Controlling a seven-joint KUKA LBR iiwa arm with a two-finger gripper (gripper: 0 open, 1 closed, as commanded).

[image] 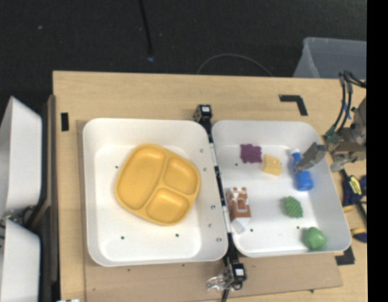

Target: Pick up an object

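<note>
My pincer [309, 158] is hovering at the right bin's [269, 247] far side; blue object [302, 180] just beneath. Grip state: cannot tell. Nothing lifted yet.

Right bin [269, 244] contains six small objects: purple block [250, 153], yellow piece [272, 165], blue item [302, 177], brown-and-white toy [239, 202], dark green cone [293, 207], green ball [314, 238].

Right bin [269, 244] centre free; toys ring it.
</note>
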